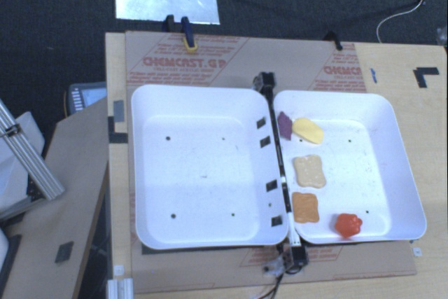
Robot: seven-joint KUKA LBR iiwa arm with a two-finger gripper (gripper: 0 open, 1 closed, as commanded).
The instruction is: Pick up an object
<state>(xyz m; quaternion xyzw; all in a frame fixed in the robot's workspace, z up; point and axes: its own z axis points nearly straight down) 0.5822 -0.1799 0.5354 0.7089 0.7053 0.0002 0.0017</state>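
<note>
On the worktop (pixel 392 59), two white bins sat side by side. Five small objects lay in the right bin (pixel 402 171), toward nine o'clock. The red piece (pixel 348 224) stood apart, probably the easiest grab. The pincer's state could not be told.

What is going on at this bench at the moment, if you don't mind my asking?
Nothing is being handled just now. Two white bins sit side by side; the right bin holds five small items: a purple piece, a yellow piece, a beige piece, an orange piece and a red piece, all lying untouched.
</note>
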